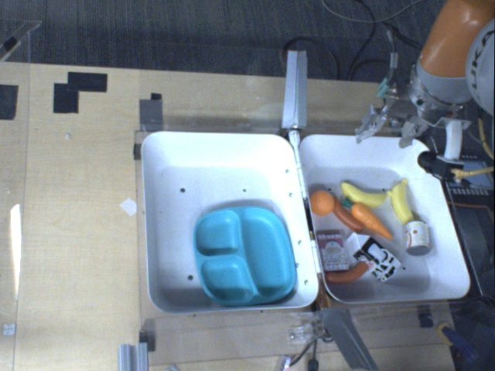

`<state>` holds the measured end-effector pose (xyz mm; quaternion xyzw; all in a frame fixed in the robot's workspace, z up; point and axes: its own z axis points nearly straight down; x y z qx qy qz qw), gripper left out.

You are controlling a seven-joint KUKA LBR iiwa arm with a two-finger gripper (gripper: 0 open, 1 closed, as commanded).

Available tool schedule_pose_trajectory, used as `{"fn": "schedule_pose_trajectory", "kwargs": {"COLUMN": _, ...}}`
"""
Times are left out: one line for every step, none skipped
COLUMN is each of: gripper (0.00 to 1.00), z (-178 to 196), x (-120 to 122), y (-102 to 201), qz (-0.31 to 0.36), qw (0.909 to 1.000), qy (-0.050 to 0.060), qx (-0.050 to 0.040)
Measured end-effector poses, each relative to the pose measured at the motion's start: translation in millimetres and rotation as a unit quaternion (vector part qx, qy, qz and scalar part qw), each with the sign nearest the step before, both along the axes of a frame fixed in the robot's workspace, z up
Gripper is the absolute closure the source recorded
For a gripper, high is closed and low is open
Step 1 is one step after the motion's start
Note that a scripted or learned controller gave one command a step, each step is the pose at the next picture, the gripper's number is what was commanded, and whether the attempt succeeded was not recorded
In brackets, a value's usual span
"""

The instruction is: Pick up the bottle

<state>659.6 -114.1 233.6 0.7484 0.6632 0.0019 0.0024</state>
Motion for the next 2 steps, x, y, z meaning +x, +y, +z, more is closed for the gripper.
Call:
{"fn": "schedule_pose_trajectory", "kwargs": {"gripper": 0.00, "z": -113, "x": -16, "y": 25, "qz": 0.077, "qw": 0.9970, "qy": 0.001, "qx": 0.0003}}
{"fn": "schedule_pose_trajectory", "kwargs": {"gripper": 0.00, "z": -143, "x": -94, "y": 26, "qz": 0.168, "qw": 0.9858, "qy": -0.004, "qx": -0.0014}}
